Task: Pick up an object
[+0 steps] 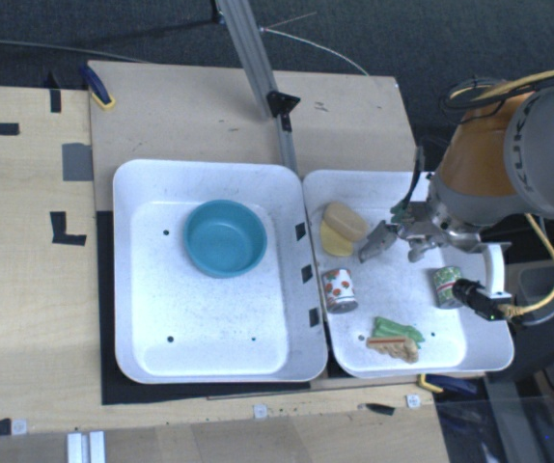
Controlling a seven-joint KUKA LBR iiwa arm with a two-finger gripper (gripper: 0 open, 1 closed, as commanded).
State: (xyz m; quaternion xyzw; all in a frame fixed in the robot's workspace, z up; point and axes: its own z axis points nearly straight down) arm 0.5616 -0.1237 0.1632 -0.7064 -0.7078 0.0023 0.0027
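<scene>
My gripper hangs over the middle of the right bin, open, with nothing between its fingers. One dark finger points down-left toward a yellow rounded block near the bin's left wall, just short of it. A small white can with red spots lies below that block. A little green can sits to the right under the wrist. A green and tan toy lies near the front edge.
The left bin holds a blue bowl. A slanted metal pole comes down to the gap between the bins. Cables loop at the right of the arm.
</scene>
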